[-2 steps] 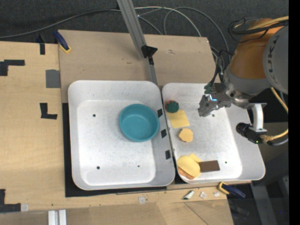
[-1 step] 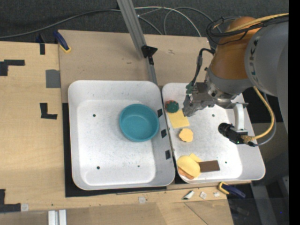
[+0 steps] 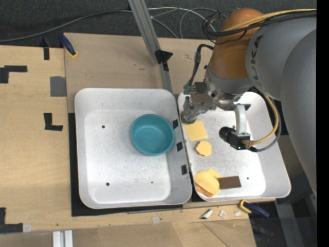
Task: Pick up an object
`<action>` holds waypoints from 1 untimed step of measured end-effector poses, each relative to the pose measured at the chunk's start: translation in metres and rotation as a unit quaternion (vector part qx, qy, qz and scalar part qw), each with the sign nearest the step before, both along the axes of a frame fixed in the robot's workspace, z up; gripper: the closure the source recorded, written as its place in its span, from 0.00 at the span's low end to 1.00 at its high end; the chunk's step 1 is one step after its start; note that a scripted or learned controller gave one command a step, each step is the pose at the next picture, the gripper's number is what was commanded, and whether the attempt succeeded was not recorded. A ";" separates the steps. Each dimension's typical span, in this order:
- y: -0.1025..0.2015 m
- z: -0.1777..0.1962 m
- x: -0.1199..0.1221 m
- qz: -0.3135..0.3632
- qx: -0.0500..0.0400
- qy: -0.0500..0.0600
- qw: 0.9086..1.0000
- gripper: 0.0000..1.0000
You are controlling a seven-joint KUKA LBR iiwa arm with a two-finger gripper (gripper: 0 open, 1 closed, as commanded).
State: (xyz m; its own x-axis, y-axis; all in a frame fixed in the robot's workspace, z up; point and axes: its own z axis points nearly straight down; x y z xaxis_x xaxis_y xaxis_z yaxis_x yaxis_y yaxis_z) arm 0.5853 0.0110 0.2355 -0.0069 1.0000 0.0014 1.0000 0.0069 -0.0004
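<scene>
The big grey arm (image 3: 288, 60) bends down from the right. Its end effector (image 3: 191, 112) hangs low in the right bin (image 3: 267, 184), just above the yellow square slice (image 3: 196, 131). I cannot tell its grip. The teal bowl (image 3: 151, 134) sits in the left bin (image 3: 97, 153).

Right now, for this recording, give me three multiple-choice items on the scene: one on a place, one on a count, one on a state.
1. Where does the teal bowl sit?
A. In the left bin
B. In the right bin
C. On the bare bench

2. How many bowls are in the bins?
A. One
B. Two
C. Three

3. How does the bowl stand?
A. Upside down
B. Upright, opening up
C. On its side

Answers:
1. A, it rests on the floor of the left bin.
2. A, the right bin has flat yellow pieces and a brown block instead.
3. B, its hollow inside faces the camera.
</scene>
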 end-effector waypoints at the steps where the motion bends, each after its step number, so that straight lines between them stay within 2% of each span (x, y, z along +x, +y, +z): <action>1: 0.057 0.005 0.015 0.000 0.000 0.000 1.000 1.00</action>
